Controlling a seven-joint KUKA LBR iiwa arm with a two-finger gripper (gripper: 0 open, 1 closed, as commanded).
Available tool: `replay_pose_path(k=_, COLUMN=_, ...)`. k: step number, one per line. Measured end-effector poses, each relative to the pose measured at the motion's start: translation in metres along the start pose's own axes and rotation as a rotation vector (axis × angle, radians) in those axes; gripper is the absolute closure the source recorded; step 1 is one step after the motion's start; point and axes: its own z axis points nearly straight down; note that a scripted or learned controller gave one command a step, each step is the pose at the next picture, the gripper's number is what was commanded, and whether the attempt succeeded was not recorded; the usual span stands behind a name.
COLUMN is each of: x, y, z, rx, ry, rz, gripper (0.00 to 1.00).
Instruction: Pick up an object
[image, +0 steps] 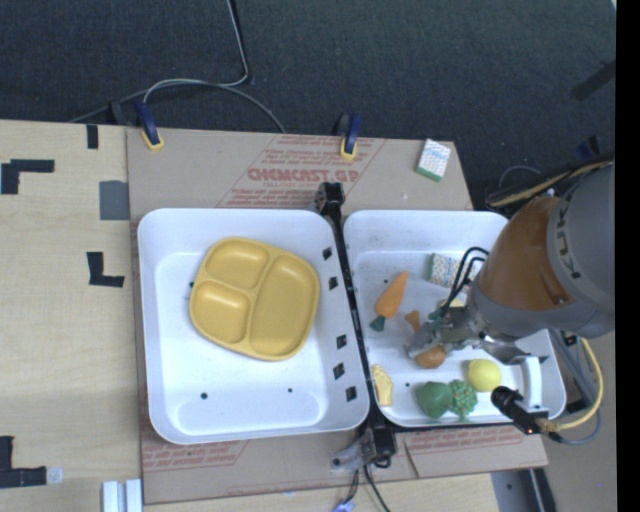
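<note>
low in the right white bin (520, 228), the gripper (437, 338) is crowded by a small brown lump (431, 355) and an orange plastic carrot (391, 295); its opening cannot be told, so a miss could be caused.

Glossy smooth white plastic bins (160, 330), a matt yellow plastic plate (255, 297), matt brown cardboard (290, 170) beneath, pale wood-grain bench (50, 330).
</note>
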Motion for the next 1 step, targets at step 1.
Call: replay_pose_path(k=1, x=0.0841, y=0.0014, z=-0.0878, rx=0.006, ry=0.002, rz=-0.002, gripper=1.0)
